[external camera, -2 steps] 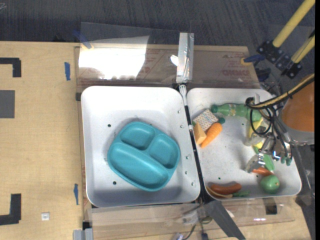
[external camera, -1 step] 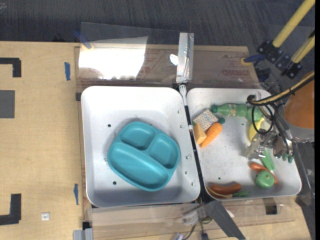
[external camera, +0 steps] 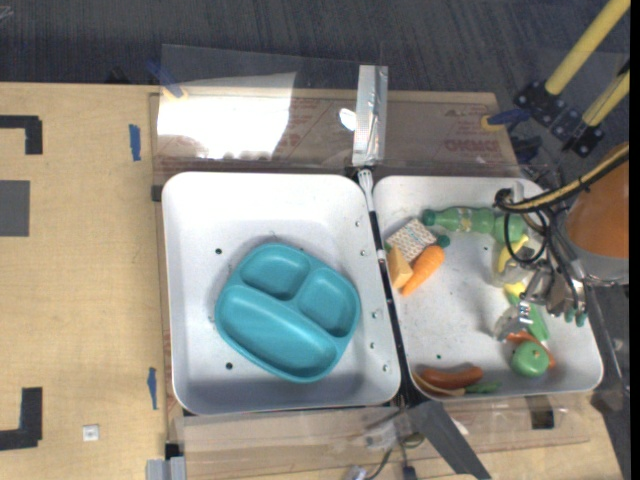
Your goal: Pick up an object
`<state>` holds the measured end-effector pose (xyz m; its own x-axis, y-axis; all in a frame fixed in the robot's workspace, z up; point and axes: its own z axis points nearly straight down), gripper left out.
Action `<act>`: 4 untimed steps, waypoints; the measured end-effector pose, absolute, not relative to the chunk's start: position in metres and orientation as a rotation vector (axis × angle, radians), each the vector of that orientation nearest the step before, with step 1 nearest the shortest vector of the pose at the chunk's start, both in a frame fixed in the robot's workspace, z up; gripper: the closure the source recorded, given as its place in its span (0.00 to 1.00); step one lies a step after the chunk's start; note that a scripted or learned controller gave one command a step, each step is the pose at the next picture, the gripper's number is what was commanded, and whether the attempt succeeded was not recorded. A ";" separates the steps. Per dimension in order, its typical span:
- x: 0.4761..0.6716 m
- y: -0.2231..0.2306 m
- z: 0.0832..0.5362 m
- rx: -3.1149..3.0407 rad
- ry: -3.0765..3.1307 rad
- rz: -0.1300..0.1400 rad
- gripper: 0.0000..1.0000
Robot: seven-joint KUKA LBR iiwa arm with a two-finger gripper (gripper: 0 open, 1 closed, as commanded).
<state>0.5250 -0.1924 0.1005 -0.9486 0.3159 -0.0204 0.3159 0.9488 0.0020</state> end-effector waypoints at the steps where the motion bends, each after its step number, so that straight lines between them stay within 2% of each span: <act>1: 0.524 -0.190 0.089 0.572 3.080 0.001 0.00; 2: 0.527 -0.190 0.101 0.570 3.071 0.001 1.00; 3: 0.563 -0.186 0.256 0.381 3.106 -0.002 1.00; 4: 0.576 -0.209 0.097 0.504 3.093 0.001 1.00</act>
